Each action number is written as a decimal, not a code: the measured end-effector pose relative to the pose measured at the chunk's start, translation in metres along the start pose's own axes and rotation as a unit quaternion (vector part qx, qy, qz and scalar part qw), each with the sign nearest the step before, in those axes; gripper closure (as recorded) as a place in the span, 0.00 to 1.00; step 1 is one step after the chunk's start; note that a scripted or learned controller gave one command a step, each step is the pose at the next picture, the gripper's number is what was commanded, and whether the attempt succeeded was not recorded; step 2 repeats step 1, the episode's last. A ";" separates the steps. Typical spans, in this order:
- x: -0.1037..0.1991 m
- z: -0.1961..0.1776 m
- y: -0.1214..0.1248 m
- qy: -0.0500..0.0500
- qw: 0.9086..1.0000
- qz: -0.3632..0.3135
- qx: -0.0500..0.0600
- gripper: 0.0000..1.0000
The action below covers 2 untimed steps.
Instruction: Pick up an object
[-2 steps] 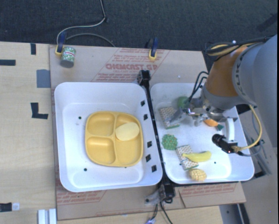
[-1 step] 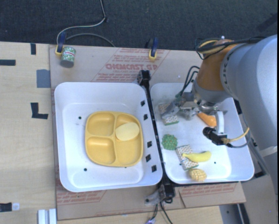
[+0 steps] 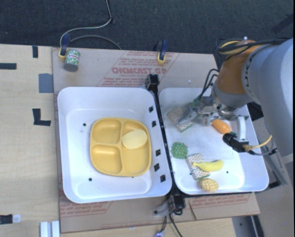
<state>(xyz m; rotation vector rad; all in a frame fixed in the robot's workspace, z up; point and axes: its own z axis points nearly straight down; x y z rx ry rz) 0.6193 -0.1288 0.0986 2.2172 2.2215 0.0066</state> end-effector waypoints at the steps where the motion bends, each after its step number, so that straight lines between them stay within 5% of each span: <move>1: 0.013 0.008 0.038 0.000 1.000 -0.001 -0.001 0.00; 2: 0.013 0.008 0.038 0.000 1.000 -0.001 -0.001 0.00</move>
